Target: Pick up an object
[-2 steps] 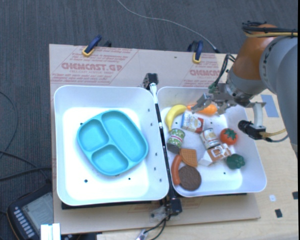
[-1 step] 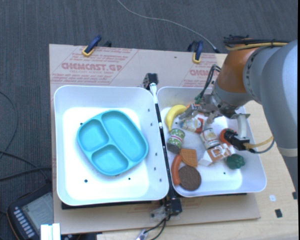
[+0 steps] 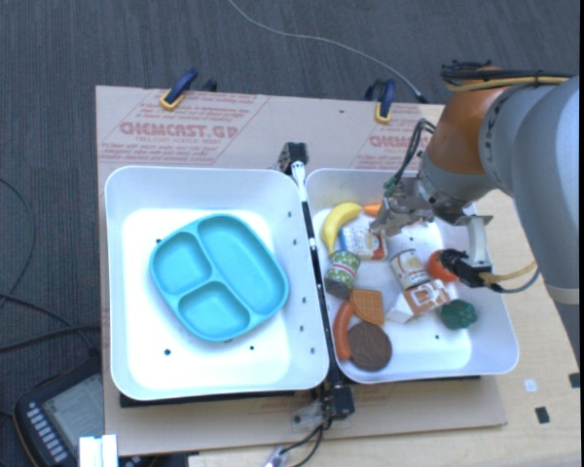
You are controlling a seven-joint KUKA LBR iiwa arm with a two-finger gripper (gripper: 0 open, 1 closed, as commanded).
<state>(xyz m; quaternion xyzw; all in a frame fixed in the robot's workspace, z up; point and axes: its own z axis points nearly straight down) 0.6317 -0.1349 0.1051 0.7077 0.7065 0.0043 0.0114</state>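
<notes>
The arm (image 3: 506, 154) comes in from the right edge of the frame and bends down over the upper part of the right bin (image 3: 496, 353), its orange band sitting above the wrist; the gripper (image 3: 394, 217) hangs low among the toys near the bin's upper left, and from here I cannot tell how the jaws stand, since the wrist and cabling crowd the view. Just left of it lies a banana (image 3: 339, 224), curved along the bin's left wall, with a small can (image 3: 343, 269) below it. A second can (image 3: 409, 267) stands right of centre, a carton (image 3: 430, 297) just beneath it, and a red-orange piece (image 3: 444, 265) near the black fitting on the arm's side. Lower down sit a waffle (image 3: 368, 305), a sausage (image 3: 343, 327) against the left wall, a brown cookie (image 3: 369, 346) and a green piece (image 3: 457, 314) toward the right. The left bin (image 3: 127, 358) holds one blue divided plate (image 3: 219, 276), tilted across its middle. Both bins rest on a board (image 3: 175, 129) held by two clamps (image 3: 179, 89) at the upper edge, and a thin cable (image 3: 273, 27) trails across the dark carpet at the top of the frame
</notes>
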